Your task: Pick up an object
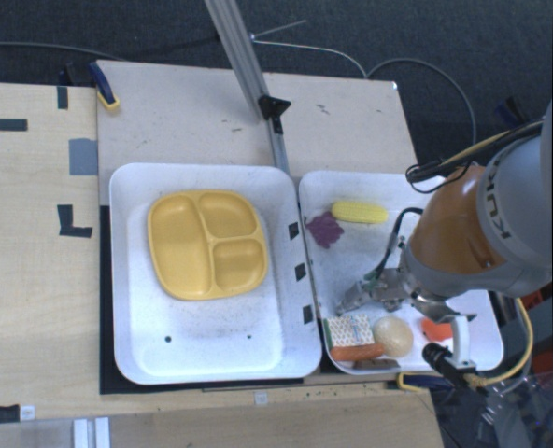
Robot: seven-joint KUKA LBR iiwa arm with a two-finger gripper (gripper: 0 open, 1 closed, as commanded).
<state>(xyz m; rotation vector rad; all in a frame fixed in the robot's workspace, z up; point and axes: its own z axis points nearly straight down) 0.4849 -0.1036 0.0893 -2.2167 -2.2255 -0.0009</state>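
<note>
While the arm [482, 222] leans over the right bin [351, 250], its hand [368, 292] hangs above bare floor, grip impossible to tell.

The two bins [127, 250] look like smooth white plastic, the left one speckled with dark scuffs, and the yellow divided tray [207, 244] in it has a matt plastic sheen. The bench [34, 250] shows pale wood grain, the slanted rail [234, 35] brushed metal, and the arm's shell [519, 213] smooth grey with a glossy orange band [449, 227].
</note>
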